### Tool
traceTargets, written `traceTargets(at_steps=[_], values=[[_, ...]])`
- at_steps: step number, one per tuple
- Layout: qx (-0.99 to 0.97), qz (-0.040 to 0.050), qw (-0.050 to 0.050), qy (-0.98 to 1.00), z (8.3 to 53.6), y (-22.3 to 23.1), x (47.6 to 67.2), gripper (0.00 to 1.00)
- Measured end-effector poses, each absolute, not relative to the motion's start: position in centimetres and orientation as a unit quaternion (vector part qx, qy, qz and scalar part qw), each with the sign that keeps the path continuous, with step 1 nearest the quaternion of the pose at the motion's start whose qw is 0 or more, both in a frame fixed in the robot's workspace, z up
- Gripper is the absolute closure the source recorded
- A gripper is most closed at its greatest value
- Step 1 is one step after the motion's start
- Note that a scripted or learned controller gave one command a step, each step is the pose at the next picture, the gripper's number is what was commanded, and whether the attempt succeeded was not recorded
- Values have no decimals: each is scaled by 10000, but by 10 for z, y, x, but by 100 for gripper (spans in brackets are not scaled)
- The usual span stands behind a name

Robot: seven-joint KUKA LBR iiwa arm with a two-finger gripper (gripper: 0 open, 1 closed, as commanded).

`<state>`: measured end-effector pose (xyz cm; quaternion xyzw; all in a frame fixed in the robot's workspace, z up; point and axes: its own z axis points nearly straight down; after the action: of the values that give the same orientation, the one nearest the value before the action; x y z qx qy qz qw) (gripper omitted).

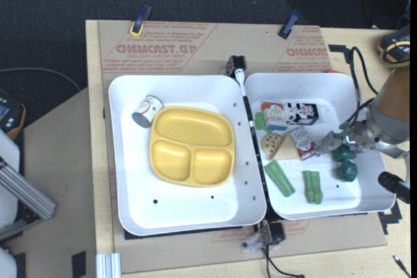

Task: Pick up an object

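Nearest me, two green pieces [296, 181] lie loose at the right bin's [339, 83] front. Claw [333, 143] hovers mid-bin beside the dark green toy [345, 163]; I can't tell its finger state. My worry: red packet [303, 142] crowds it, so a double grab or nudge. Milk carton [292, 114] further back.

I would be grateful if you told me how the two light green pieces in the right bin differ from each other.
The left green piece lies slanted, its top end leaning toward the left bin; the right green piece lies nearly straight up and down the view. The left green piece looks smooth and plain, while the right green piece shows a groove along its length, like two sticks joined. Both are light green, elongated, and lie flat on the floor of the right bin.
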<state>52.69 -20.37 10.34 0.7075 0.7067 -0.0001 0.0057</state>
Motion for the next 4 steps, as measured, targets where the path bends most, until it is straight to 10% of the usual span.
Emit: traceTargets(at_steps=[1, 2, 4], values=[[7068, 17, -2, 7075, 88, -203, 529, 0], [7069, 16, 26, 7073, 97, -204, 529, 100], [7064, 19, 47, 7078, 223, -198, 538, 100]])
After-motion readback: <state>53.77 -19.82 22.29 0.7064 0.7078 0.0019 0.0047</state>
